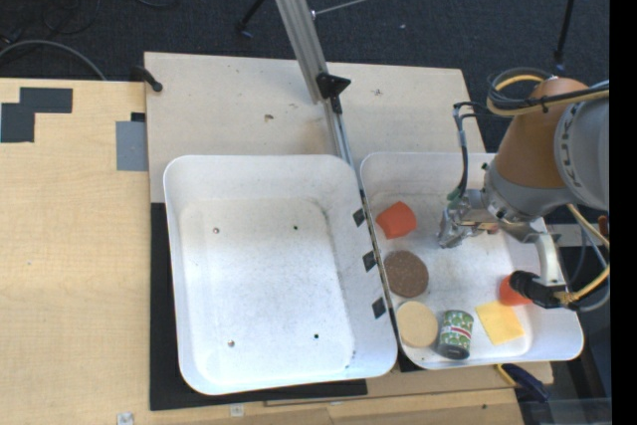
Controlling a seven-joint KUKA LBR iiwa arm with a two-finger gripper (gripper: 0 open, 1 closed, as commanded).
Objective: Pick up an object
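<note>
The right bin (552,345) holds a red-orange block (397,220), a brown round disc (406,273), a tan round disc (417,323), a green-labelled can (456,333) lying near the front, a yellow block (500,322) and a small red piece (512,290). My gripper (453,232) hangs low over the middle of this bin, to the right of the red-orange block and apart from it. Nothing shows between its fingers. The grey arm with its orange band (532,149) comes in from the right.
The left bin (259,274) sits beside the right one, with black clips along their shared edge. A grey metal pole (299,25) slants up from behind the bins. A light wooden tabletop (70,254) lies to the left.
</note>
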